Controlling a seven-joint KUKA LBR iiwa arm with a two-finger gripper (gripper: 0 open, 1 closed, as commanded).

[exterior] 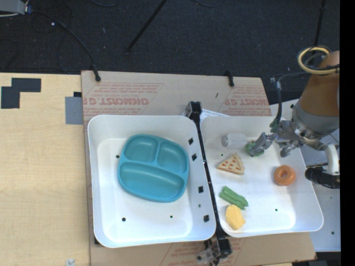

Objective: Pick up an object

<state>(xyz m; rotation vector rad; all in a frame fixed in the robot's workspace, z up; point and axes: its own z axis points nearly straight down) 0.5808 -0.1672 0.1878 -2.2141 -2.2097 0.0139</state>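
Over the right bin [310, 218], far side: gripper [265, 143] poised low with a small green piece between its fingertips — apparently grasped. Waffle wedge [232, 164], orange ring [284, 175], bean [233, 197], corn [235, 217] lie scattered — separately reachable.

Beside the right bin [310, 218], the arm [320, 93] ran off the frame's right edge. Whatever the gripper [259, 146] had at its tip was a green blur, too small to name. A pale object [233, 141] near it was indistinct.
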